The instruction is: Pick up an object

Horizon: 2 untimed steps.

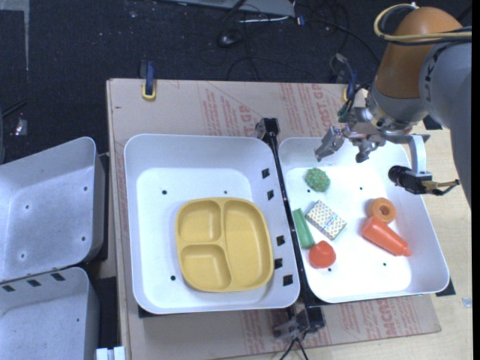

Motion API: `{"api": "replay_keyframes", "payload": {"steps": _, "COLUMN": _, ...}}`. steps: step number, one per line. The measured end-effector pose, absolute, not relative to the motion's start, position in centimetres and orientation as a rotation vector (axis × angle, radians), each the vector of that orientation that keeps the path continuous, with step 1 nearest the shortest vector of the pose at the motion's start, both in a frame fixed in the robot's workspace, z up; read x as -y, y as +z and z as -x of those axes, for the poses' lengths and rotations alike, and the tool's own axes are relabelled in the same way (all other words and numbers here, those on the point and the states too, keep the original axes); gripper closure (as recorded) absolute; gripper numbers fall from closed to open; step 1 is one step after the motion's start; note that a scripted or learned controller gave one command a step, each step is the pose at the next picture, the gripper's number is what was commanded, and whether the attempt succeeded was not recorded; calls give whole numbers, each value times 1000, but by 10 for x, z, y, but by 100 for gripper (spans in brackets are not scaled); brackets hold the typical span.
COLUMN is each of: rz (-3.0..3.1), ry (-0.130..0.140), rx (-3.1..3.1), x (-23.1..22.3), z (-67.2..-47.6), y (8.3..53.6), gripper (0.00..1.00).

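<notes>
Red print, too broken to read, crosses the surface (pixel 360 322); nearer, an orange carrot (pixel 385 235) and patterned box (pixel 326 218) lie in the right bin (pixel 431 276); beyond, the claw (pixel 346 146) hangs spread open, gripping nothing.

This is a robotics lab or test cell rather than a home; a grey industrial arm (pixel 442 66) with an orange band reaches in from the right over a plywood bench (pixel 195 103) printed with red lettering; 2 shallow white bins (pixel 142 163) sit side by side on it, held with clamps (pixel 149 81); loose black cables (pixel 247 21) trail over a dark speckled floor at the far side; spare white bins (pixel 45 201) lie at the left.
</notes>
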State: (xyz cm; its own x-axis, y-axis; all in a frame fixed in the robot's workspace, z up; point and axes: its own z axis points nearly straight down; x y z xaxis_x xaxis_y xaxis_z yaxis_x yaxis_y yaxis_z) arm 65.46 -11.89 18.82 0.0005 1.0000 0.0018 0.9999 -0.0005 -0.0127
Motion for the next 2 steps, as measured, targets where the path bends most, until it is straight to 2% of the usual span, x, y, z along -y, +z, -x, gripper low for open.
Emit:
{"api": "replay_keyframes", "payload": {"steps": 1, "rz": 2220, "ry": 0, "rx": 2223, "x": 119, "z": -658, "y": 196, "gripper": 0}}
{"api": "replay_keyframes", "payload": {"steps": 2, "rz": 2219, "ry": 5, "rx": 2219, "x": 112, "z": -649, "y": 142, "gripper": 0}}
